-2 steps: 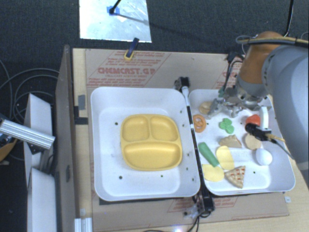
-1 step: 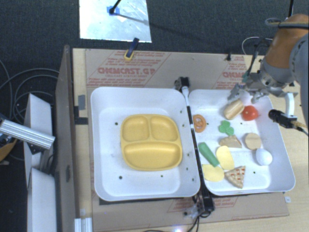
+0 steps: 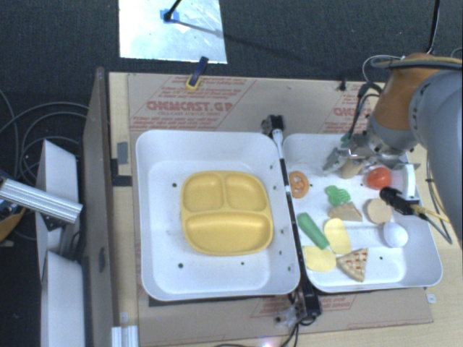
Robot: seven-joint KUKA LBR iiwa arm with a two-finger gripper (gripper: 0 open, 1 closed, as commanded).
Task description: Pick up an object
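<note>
My gripper (image 3: 338, 157) is low over the far left part of the right bin (image 3: 419, 270), at the end of the grey arm with its orange band. A beige toy piece (image 3: 351, 169) lies right under or against it; the view does not show whether it is held. A red tomato (image 3: 377, 177) sits just right of that. Also in this bin are an orange pretzel (image 3: 298, 184), a green leafy piece (image 3: 336, 194), a tan wedge (image 3: 346, 212), a round cookie (image 3: 377, 210) and a white egg (image 3: 394, 235).
A green cucumber (image 3: 312, 230), two yellow pieces (image 3: 336, 235) and a pizza slice (image 3: 354, 264) lie at the right bin's near side. The left bin (image 3: 155, 194) holds a yellow divided plate (image 3: 226, 212). A black divider rail (image 3: 286, 194) separates the bins.
</note>
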